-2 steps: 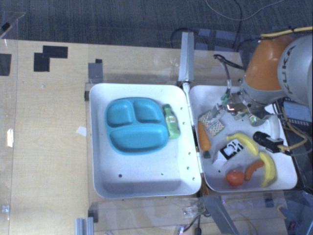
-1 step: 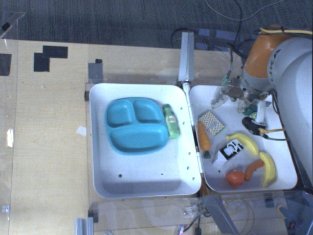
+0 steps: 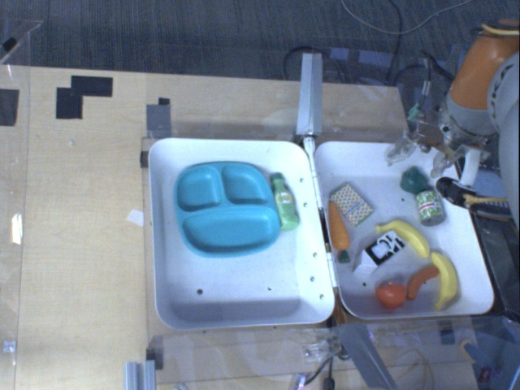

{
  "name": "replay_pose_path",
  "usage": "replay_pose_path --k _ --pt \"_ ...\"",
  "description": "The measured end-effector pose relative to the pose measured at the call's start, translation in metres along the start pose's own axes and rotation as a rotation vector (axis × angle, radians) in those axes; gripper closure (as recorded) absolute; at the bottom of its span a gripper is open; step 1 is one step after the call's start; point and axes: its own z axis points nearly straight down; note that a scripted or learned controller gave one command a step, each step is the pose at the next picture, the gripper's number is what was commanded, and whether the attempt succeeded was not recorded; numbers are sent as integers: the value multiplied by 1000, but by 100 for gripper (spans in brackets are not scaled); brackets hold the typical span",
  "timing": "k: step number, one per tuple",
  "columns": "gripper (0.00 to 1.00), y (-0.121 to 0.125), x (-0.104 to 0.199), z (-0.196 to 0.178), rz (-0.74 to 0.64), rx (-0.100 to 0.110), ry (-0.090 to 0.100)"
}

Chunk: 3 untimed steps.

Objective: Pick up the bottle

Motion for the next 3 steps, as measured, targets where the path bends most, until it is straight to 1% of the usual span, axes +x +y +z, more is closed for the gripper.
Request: replay_pose_path --k 1,2,3 --pt "0 3 -13 61 150 13 2" --pt "100 6 -10 52 141 1 0" --pt "100 -31 102 -83 14 -5 3"
